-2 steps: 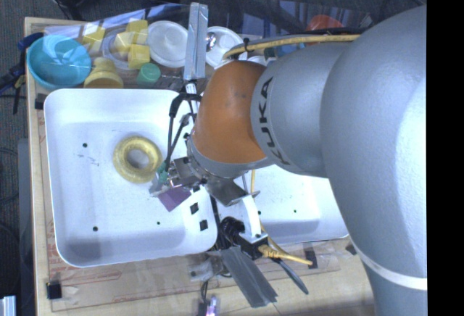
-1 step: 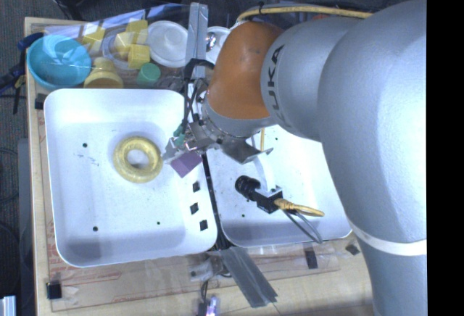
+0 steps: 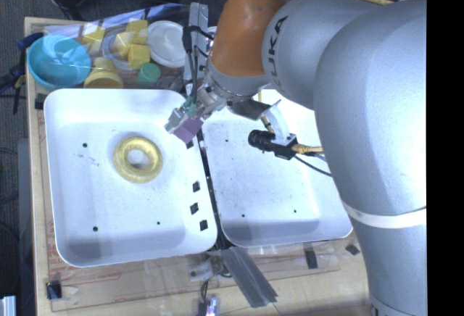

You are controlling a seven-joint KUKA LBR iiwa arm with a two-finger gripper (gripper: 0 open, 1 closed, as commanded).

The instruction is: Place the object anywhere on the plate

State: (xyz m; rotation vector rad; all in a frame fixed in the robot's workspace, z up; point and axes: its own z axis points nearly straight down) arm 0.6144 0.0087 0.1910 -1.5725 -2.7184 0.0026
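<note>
The arm (image 3: 341,90) covers the far right corner and most of the right side of the right bin (image 3: 268,198), and its grey body runs off the bottom edge. The gripper (image 3: 190,117) is small and partly blurred over the seam between the bins, so how its jaws stand cannot be told, nor whether the purple bit there is a held thing. The clutter (image 3: 116,46) behind the left bin (image 3: 94,235) is wrapped in clear plastic and too jumbled to name piece by piece.
</note>
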